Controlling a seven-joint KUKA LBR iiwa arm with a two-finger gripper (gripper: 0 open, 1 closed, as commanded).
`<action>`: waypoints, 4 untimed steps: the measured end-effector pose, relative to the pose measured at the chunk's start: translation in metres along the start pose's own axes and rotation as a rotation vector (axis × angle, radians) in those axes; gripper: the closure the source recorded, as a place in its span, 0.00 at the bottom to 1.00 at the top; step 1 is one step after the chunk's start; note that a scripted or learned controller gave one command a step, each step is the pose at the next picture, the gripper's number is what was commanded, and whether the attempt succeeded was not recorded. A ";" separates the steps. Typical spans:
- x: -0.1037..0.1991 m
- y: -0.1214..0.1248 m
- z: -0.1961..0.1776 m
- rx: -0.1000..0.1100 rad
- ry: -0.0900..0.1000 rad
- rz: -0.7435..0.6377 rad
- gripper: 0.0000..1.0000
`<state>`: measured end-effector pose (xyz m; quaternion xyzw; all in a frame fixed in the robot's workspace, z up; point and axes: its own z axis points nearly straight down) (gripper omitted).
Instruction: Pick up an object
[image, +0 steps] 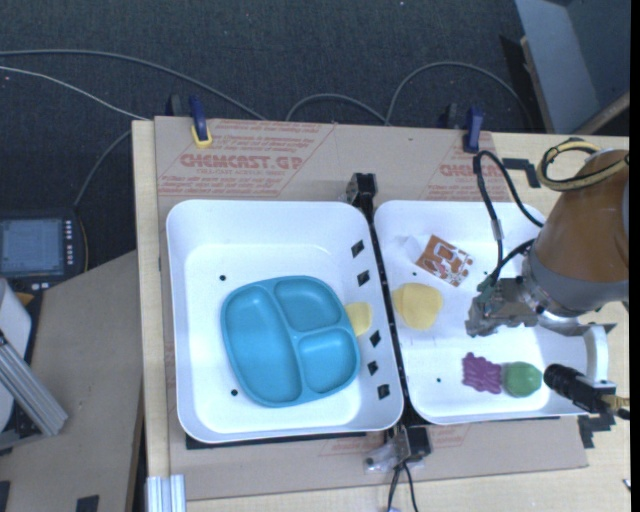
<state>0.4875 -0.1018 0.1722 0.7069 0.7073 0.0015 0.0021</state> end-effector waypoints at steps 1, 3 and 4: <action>0.004 -0.007 -0.057 -0.001 0.000 -0.001 1.00; 0.053 0.008 -0.085 0.003 0.003 -0.006 1.00; 0.107 0.031 -0.089 0.003 0.004 -0.007 1.00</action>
